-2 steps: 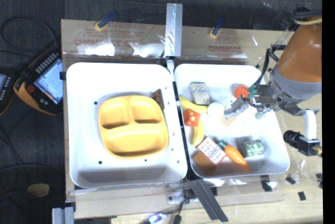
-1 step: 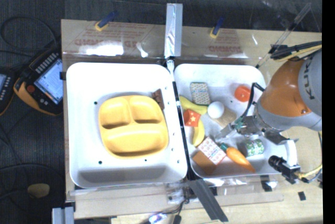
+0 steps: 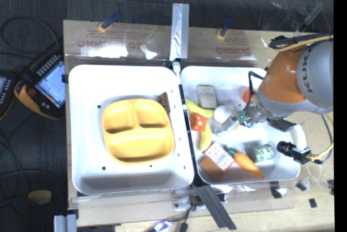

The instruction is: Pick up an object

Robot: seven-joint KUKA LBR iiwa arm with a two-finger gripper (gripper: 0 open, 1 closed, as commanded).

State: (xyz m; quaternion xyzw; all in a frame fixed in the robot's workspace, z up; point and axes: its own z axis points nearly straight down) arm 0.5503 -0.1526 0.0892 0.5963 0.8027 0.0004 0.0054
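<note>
Grey arm [image 3: 320, 76], orange wrist band [image 3: 282, 82]

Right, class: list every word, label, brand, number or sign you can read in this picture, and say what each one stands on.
"KU": large dark letters on the grey arm, cut off at the picture's edge.
Reddish print on the clear sheet behind the bins: too blurred to read.
Lit screen of the handheld pendant left of the bench: too small to read.
Patterned small box in the right bin: print unreadable.
</note>
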